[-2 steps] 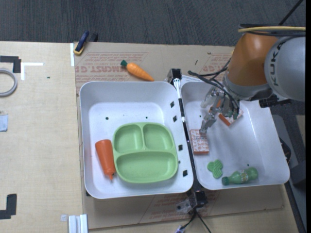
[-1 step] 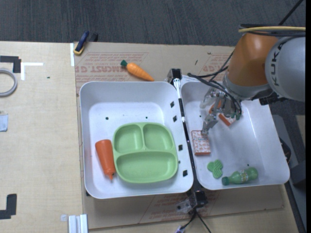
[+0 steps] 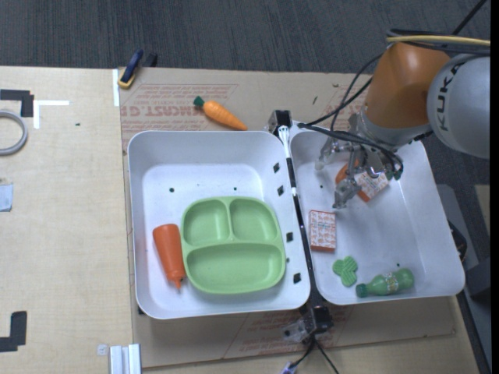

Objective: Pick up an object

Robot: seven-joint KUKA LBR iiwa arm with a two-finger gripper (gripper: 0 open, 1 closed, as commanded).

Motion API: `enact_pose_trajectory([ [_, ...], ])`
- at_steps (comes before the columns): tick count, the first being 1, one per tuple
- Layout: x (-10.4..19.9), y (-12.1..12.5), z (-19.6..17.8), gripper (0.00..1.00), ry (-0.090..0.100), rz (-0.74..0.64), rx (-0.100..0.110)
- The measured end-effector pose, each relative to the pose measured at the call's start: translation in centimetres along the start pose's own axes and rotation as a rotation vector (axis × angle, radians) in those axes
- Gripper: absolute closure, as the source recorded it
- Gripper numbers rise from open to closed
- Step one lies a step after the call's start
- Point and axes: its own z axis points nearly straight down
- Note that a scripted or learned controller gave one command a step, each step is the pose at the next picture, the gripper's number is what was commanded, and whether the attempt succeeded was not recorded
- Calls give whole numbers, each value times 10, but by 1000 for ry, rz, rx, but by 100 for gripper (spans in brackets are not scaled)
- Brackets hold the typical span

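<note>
So from the overhead camera, the arm [image 3: 437, 92] comes in from the right and hangs over the back part of the right bin [image 3: 437, 232], with the gripper [image 3: 355, 179] down close to a small orange and white packet [image 3: 368, 187] that sits right at its tip. Honestly can't tell whether the packet is actually pinched or just lying underneath, the wrist and cables block too much. Further toward the front of that same bin there's a red patterned card [image 3: 323, 231] near the left wall, then a little green leafy piece [image 3: 345, 268] and a green bottle [image 3: 386, 284] lying on its side near the front edge. The left bin [image 3: 156, 162] has a green divided plate [image 3: 233, 245] with an orange carrot-like toy [image 3: 168, 254] just beside it on the left. Another carrot [image 3: 221, 113] lies on the cardboard behind the bins.
</note>
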Motion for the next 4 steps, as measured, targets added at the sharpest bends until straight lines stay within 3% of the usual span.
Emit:
enact_pose_trajectory([
  [1,2,2,0,0,0,-399,-1],
  [2,11,-24,0,0,0,-652,-1],
  [3,9,-24,-11,100,-6,-646,0],
  [4,51,22,-251,100,-1,-678,-1],
])
